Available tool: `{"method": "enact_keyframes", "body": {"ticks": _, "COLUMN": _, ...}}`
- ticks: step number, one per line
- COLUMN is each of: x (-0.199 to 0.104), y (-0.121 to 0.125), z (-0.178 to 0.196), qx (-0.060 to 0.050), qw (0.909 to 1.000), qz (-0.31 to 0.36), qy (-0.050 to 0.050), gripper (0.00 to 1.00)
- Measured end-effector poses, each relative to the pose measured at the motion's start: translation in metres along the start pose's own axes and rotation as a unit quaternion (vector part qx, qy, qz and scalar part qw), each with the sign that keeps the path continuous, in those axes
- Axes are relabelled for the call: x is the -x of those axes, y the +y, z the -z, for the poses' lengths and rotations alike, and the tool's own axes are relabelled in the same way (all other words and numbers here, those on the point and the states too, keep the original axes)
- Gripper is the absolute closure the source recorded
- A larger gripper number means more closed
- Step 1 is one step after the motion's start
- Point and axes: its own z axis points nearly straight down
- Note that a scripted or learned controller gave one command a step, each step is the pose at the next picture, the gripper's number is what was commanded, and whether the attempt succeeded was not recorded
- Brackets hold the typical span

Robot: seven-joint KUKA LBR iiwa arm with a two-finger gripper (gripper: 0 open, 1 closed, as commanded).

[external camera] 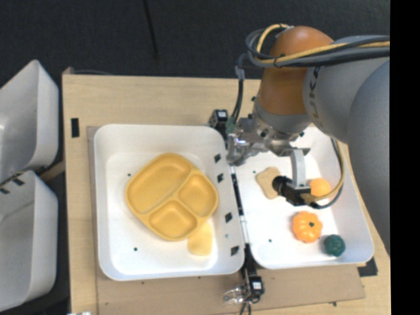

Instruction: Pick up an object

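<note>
A flat tan slice was the loose object lying closest to the gripper. It rested on the floor of the right-hand bin, near the wall this bin shared with its neighbour. The gripper hung just up and to the view's left of the slice, over the seam between the two bins. It was apart from the slice and nothing could be seen in its grasp. Whether it was open or closed could not be told from this angle. The grey arm with its orange band rose above and to the view's right of the slice.

To the view's right of the slice lay a small orange ball. Down and to the right of the slice, nearer the camera, stood a toy pumpkin. A dark green ball lay just past it, farther from the slice.

Well to the view's left of the slice, in the left-hand bin, lay a yellow divided plate. A pale yellow piece touched the plate's near edge, down and to the left of the slice.
</note>
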Motion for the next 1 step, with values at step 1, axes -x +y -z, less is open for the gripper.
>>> {"method": "enact_keyframes", "body": {"ticks": 1, "x": -0.0433, "y": -0.0178, "z": 0.0057, "qx": -0.001, "qw": 1.0000, "qz": 0.000, "qy": 0.000, "gripper": 1.00}}
